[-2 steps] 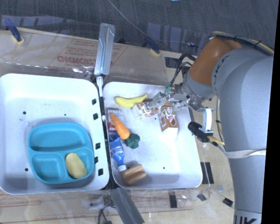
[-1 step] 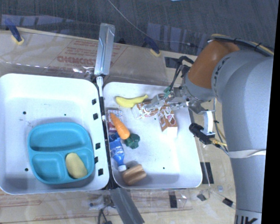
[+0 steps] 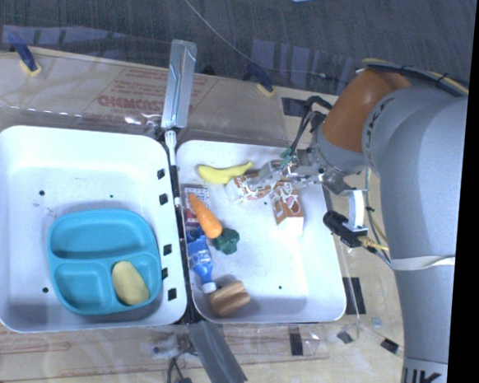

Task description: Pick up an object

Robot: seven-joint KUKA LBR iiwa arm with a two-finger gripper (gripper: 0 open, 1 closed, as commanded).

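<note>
The right bin holds a yellow banana, an orange carrot, a green broccoli piece, a blue and white tube, a brown bread roll and two brown-and-white packets. My gripper reaches in from the right and sits low at the bin's far side, right over the packets and just right of the banana's tip. The wrist hides part of the packets. I see nothing lifted.
In the left bin lies a blue divided tray with a yellow lemon-like fruit in its near right compartment. A grey divider bar stands between the bins at the back. The arm's grey body covers the right side.
</note>
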